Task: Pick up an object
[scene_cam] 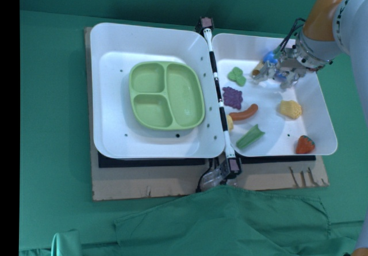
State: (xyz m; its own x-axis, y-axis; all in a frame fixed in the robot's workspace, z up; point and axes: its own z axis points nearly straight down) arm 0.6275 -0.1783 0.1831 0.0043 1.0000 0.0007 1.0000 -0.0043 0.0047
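camera view | end effector (275, 72) low at 12 o'clock of right bin (322, 105), fingers state I cannot tell | nearest toys: green leaf (236, 76) at its 9 o'clock, yellow corn (290, 109) at 5 | risk: it closes between toys and lifts nothing

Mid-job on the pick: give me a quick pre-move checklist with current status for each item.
1. Pincer over the right bin: ok.
2. Object between its fingers: cannot tell; something orange sits at its left tip.
3. Fingers open or shut: cannot tell.
4. Targets free in bin: ok; yellow piece, strawberry, sausage, grapes lie apart.
5. Green divided plate in left bin: ok.
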